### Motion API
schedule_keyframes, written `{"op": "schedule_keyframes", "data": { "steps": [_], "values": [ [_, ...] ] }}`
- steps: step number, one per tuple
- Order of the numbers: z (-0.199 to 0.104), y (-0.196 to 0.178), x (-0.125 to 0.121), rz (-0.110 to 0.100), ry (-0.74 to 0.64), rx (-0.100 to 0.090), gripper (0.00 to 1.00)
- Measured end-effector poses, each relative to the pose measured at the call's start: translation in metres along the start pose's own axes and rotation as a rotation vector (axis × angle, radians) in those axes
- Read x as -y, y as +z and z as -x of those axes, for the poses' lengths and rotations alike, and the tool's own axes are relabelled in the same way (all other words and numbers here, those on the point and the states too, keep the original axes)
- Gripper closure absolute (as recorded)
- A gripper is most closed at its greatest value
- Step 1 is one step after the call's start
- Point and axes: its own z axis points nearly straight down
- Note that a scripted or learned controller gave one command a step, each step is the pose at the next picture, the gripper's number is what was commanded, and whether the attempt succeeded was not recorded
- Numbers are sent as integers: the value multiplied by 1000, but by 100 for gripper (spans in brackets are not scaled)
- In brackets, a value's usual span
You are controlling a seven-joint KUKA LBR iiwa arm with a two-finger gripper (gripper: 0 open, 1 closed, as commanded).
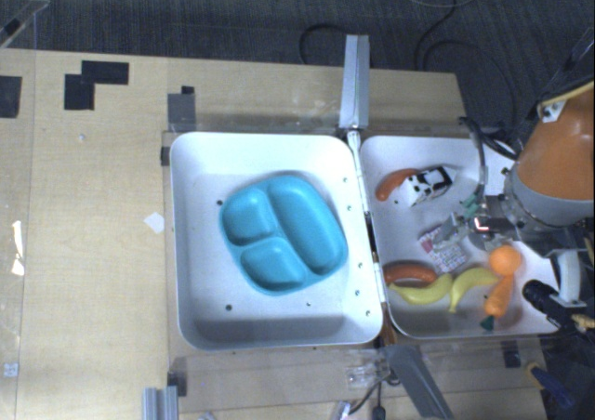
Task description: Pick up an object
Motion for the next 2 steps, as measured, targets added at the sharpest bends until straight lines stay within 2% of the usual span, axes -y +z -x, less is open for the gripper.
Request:
{"op": "schedule_keyframes", "data": {
  "steps": [1,2],
  "values": [
    [6,96,-24,20,-48,4,0],
    [7,84,-27,26,-49,7,100]
  ]
}}
